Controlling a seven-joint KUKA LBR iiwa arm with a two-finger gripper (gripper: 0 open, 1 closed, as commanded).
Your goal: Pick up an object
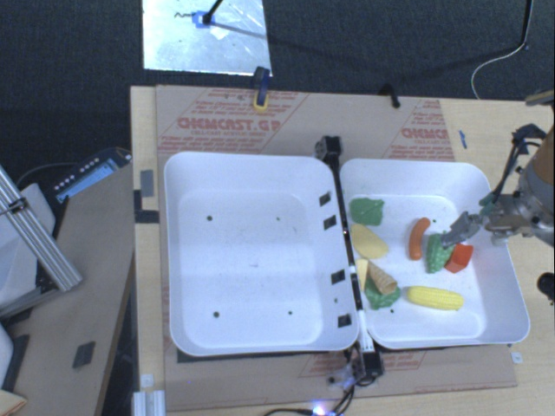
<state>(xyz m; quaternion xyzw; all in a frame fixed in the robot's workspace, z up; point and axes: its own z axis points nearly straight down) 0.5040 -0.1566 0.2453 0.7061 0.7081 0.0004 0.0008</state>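
Note:
Several toy foods lie in the right bin (499,315). A green leafy piece (367,210) is at the back left, with a pale yellow piece (370,243) below it. An orange sausage-like piece (419,237) lies mid-bin. Beside it sit a green piece (437,256) and a red piece (460,257), touching each other. A corn cob (435,298) lies near the front. A tan cone (381,277) rests on a green piece (381,297) by the left wall. My gripper (452,236) reaches in from the right, its tip just above the green and red pieces.
The left bin (251,258) is separated from the right bin by a black-clipped divider (345,250). Both bins stand on a cardboard sheet (225,120). A yellow clamp (260,100) sits at the back. A cable (499,55) hangs at the upper right.

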